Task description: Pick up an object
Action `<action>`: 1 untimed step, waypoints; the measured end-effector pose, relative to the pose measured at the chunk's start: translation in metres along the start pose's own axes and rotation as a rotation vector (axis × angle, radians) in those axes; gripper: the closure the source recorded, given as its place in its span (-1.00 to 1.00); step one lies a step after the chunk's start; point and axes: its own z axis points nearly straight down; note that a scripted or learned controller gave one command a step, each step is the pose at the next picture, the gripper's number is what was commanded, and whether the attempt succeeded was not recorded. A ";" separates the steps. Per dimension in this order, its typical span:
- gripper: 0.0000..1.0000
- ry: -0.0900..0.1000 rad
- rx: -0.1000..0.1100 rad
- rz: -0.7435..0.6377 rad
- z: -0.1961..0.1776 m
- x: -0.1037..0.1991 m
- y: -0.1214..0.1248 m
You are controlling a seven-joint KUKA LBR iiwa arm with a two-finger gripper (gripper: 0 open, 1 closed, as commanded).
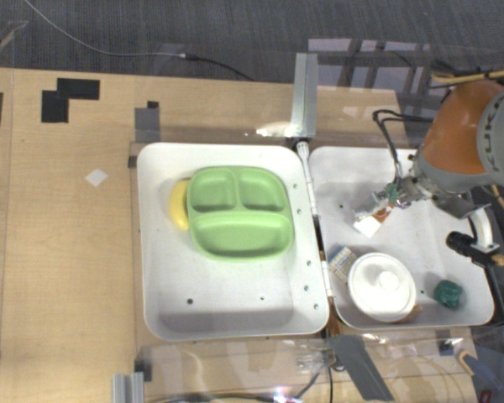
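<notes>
Gripper (380, 211) sits low at 12 o'clock of the right bin (475, 313), over a small white-red object (370, 222); finger state we cannot tell. Nothing visibly lifted; we judge the pick pending.

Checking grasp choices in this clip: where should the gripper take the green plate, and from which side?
Judging by its pose, the green plate lies flat in the left bin, so pinch its raised rim from above, probably the right edge, away from the yellow object.
</notes>
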 end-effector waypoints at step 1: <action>-1.00 0.035 0.037 -0.051 0.023 -0.063 0.018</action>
